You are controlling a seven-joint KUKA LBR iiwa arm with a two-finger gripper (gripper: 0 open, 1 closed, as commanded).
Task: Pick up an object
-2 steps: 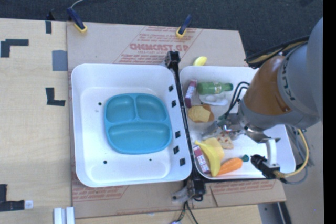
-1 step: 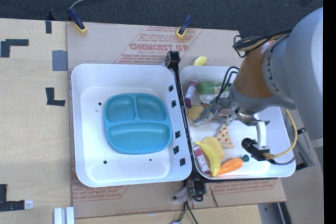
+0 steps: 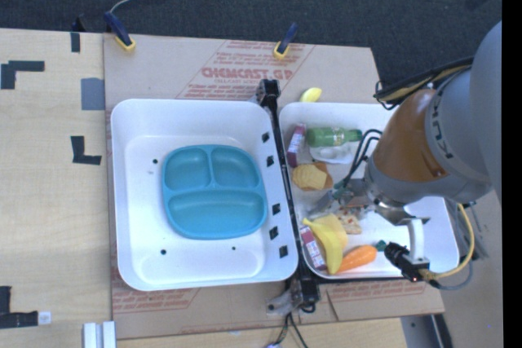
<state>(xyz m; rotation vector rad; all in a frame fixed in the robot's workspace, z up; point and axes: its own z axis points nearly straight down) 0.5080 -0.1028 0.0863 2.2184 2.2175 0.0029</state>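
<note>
Reaching into the right bin with the gripper low among the toy food.
I am watching the banana lying just beside it, carrot touching; whether the gripper is closed I cannot tell. I am judging a centred, vertical descent on the banana safest, clear of the bottle.

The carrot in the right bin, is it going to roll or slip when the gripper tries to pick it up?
Probably some. The carrot looks smooth and tapered, so fingers may slide toward its thin end. It looks rounded, so a nudge could roll it, though the banana beside it may stop that.
</note>
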